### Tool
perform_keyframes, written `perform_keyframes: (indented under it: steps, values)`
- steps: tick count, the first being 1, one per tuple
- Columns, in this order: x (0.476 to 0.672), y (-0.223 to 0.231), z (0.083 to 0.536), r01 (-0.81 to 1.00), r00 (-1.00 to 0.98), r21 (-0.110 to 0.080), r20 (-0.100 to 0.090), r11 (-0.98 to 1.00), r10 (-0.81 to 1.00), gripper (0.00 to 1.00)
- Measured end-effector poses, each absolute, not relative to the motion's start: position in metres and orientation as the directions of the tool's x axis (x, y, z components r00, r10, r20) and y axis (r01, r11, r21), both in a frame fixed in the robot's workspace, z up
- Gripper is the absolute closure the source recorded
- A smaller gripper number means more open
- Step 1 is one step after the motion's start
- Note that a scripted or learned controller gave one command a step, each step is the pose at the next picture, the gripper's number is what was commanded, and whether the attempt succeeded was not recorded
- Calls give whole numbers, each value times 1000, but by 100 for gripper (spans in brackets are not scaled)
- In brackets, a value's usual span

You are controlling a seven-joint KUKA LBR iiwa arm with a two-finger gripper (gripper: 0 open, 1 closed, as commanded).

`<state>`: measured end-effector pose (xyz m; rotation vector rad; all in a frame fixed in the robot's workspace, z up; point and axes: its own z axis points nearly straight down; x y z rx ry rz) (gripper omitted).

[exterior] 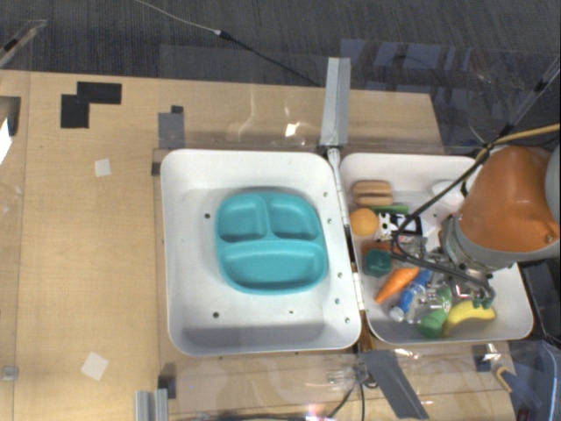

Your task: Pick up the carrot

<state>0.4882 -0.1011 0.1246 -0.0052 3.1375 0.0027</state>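
Observation:
An orange carrot [396, 282] lies slanted in the right bin [522, 318], near its front left part. My gripper [427, 303] hangs low over the bin just right of the carrot, above a blue object and a green one. The arm's orange band [511, 198] and grey wrist cover the bin's right half. Nothing shows between the fingers from here, and the carrot rests on the bin floor beside them.
The right bin also holds a burger-like bun [372, 191], a yellow-orange ball [365, 223], a teal cup [378, 260], a blue bottle [409, 298], a green piece [432, 323] and a yellow banana [469, 314]. A teal divided plate [270, 240] sits in the left bin [188, 235].

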Motion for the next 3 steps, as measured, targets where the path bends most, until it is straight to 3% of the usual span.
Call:
perform_keyframes:
  steps: [1,2,3]
  values:
    - [516,-100,90,293,-956,2,-11,956,293,0]
    - [560,-88,89,421,-907,4,-11,907,421,0]
    - [548,-92,89,761,-649,7,-8,649,761,0]
